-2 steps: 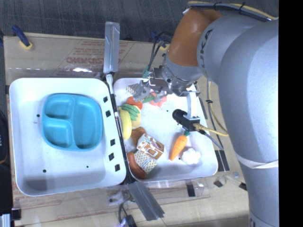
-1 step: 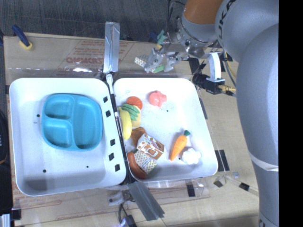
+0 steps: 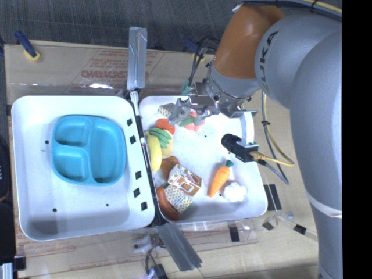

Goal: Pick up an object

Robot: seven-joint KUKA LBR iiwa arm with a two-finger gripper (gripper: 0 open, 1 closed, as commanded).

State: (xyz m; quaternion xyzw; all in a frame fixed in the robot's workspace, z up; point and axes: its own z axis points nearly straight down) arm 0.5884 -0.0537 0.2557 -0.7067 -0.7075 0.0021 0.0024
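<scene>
**Tool low over a crowded corner of the right bin**

The grey arm (image 3: pixel 290 68) comes in from 3 o'clock and covers much of the tabletop (image 3: pixel 70 68) on that side. The left bin (image 3: pixel 23 115) carries one blue divided plate (image 3: pixel 90 149). The right bin (image 3: pixel 197 150) carries everything worth picking. The tool (image 3: pixel 187 110) hangs at about 11 o'clock in this bin, just over a small red-and-green piece (image 3: pixel 190 121), the likeliest target. Whether the tool is released or clenched cannot be told, as wrist hardware blurs into the clutter there.

A patterned carton (image 3: pixel 185 186) lies at 7 o'clock, a banana (image 3: pixel 154 153) against the wall at 9, a carrot (image 3: pixel 219 180) at 5 with a white lump (image 3: pixel 235 192) touching its tip.

Risks, as I judge them: the target sits tight against its neighbours and near the bin wall, so a closing grasp may nip two things or slide off. A small piece could also slip out on the lift.

The target's outline is partly covered, and its kind is unclear.
</scene>
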